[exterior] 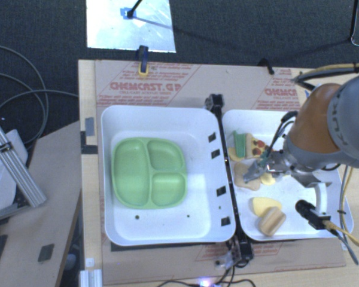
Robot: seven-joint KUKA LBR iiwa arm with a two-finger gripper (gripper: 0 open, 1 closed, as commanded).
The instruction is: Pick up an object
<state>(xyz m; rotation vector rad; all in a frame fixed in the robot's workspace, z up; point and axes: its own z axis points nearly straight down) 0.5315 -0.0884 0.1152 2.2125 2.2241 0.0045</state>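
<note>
Risk: the hand (255, 171) hangs low over crowded toys in the right bin (251, 119), so it may nudge or pinch two at once, or close on none.
Cause: the pieces lie touching under the hand.
Hand: whether open or closed, cannot tell.
Likely target: tan flat piece (249, 182), directly under the hand.
Neighbours: green wedge (239, 144) just behind; yellow piece (265, 205) and bread roll (271, 221) nearer the front.
Left bin: green tray (148, 173).
</note>
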